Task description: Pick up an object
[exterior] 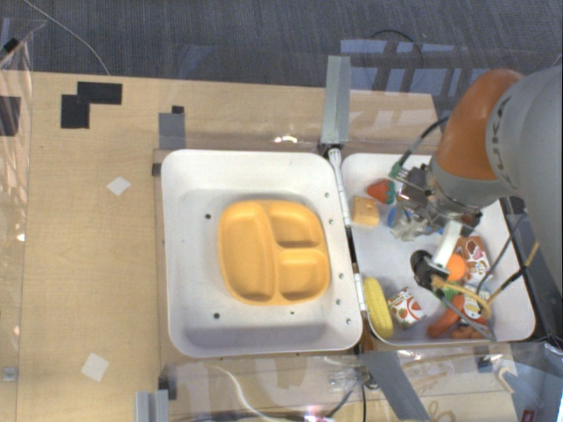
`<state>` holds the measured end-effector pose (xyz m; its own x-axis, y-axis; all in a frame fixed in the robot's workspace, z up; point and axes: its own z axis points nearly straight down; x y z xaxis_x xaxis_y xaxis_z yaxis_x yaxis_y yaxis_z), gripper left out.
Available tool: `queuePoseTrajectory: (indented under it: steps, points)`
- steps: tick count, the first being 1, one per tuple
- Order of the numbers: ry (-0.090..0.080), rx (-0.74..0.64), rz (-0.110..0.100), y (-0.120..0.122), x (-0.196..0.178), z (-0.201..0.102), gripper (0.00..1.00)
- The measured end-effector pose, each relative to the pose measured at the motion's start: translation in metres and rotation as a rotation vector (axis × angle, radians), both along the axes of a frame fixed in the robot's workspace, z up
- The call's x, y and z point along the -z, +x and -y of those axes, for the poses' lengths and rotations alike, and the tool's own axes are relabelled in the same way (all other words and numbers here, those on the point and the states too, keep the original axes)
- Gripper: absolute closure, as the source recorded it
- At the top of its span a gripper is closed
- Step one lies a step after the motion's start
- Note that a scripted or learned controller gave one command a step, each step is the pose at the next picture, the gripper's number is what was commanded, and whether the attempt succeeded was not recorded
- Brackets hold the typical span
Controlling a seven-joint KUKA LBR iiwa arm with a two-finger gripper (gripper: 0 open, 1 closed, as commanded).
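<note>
You'll see the table (88,262) has a pale, matt wood-look surface, smooth, with matt black tape patches (88,102) at the upper left of the frame. Both white bins look like smooth moulded plastic with a soft sheen: the left bin (193,323) and the right bin (369,170). The yellow divided tray (273,251) at centre frame is smooth plastic, faintly glossy. Between the bins you can make out a dull grey metal bracket (336,99). At the right of the frame, the arm (528,130) has a smooth satin grey shell and a glossy orange band (471,126). The floor (220,20) along the top looks like rough dark carpet.
</note>
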<state>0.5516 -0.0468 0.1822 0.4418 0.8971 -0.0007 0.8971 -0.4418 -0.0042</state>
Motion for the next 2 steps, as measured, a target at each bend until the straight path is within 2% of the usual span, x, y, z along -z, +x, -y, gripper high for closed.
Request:
queuePoseTrajectory:
  steps: [1, 2]
  points:
    - [-0.001, 0.0, 0.0, 0.0, 0.0, 0.0, 0.0]
    - [-0.002, 0.008, -0.005, 0.001, 0.067, 0.037, 0.0]
